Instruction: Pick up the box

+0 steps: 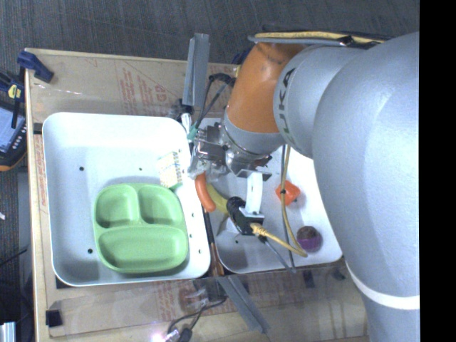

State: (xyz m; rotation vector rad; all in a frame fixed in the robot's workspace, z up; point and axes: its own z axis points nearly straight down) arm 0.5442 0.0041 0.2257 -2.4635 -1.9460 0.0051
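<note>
The left bin (pixel 64 191) and right bin (pixel 246 258) are seen as smooth white plastic, softly glossy; the green tray (pixel 142 230) is rendered in matt plastic; the box (pixel 169 168) is taken for printed card; the counter (pixel 107 77) is formed of pale bare wood; the arm (pixel 356 120) is clad in a smooth grey shell.

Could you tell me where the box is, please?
The small pale box lies in the left white bin, near its right wall, above the green divided plate.

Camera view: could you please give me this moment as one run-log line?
gripper: at right rim of left bin, beside box | box: in left bin, by green tray | hold: not shown | task: pending
</note>
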